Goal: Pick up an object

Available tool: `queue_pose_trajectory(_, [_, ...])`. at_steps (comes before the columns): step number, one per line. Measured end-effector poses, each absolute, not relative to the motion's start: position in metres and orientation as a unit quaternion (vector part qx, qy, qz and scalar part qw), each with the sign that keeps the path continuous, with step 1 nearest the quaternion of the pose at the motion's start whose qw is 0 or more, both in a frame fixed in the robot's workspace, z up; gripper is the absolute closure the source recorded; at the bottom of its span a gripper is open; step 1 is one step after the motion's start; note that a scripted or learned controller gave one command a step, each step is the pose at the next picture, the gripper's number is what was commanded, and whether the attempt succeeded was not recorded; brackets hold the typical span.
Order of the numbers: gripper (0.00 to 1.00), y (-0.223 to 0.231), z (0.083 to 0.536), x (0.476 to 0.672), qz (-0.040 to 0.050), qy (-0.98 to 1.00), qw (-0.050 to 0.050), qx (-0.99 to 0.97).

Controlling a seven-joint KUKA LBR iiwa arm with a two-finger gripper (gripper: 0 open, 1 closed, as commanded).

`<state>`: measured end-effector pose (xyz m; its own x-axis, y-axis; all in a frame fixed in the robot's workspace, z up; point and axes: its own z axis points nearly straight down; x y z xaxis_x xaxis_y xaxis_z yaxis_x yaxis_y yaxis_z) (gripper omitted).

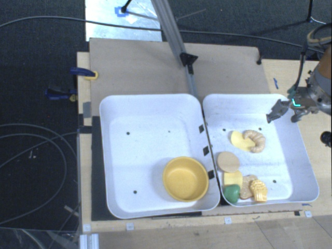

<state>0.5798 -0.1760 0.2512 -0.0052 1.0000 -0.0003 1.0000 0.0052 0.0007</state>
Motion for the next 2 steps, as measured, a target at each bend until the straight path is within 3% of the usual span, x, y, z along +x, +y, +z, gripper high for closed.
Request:
queue_pose_trajectory(1, [0.0, -0.176, 0.252, 0.58, 0.0006, 0.709, 0.001, 0.705])
queue_pose_trajectory(2, [0.0, -0.166, 0.196, 0.583, -0.0006, 0.71, -0.001, 0.705])
